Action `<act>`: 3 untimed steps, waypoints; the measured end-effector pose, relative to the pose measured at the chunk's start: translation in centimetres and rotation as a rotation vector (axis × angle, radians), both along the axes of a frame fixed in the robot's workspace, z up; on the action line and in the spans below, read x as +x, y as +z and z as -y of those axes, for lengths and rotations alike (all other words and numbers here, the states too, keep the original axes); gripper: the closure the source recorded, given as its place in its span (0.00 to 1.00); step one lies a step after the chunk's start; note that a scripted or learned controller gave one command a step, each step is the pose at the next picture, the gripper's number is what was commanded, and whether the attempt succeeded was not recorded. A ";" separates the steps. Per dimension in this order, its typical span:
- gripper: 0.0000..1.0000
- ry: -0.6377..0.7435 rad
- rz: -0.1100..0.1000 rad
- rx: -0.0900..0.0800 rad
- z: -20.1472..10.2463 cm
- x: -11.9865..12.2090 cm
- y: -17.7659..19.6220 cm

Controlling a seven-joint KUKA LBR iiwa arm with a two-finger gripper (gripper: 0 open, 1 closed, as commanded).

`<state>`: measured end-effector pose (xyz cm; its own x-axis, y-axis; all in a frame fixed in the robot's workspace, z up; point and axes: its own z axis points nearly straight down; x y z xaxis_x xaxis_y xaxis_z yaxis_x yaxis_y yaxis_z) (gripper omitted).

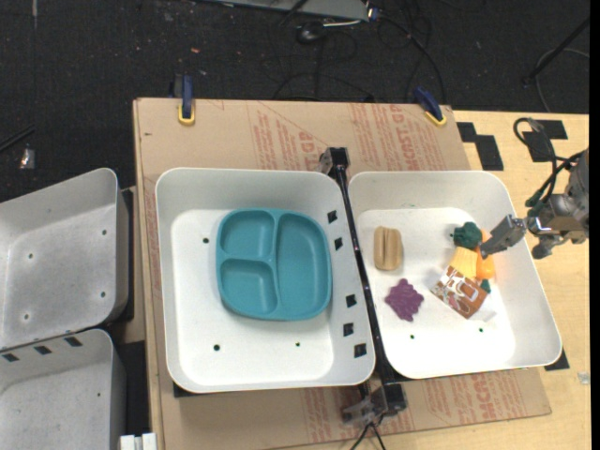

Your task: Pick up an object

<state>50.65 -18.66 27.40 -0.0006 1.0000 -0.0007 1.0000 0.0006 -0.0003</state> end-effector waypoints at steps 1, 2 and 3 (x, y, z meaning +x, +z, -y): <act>0.00 -0.001 -0.004 0.002 -0.1 0.4 -4.4; 0.00 -0.002 -0.006 0.003 -0.2 0.5 -10.9; 0.00 -0.002 0.008 -0.004 -1.0 1.1 -15.5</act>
<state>51.72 -17.66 11.90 0.0009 1.0000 -0.0047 1.0000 -0.0009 0.0081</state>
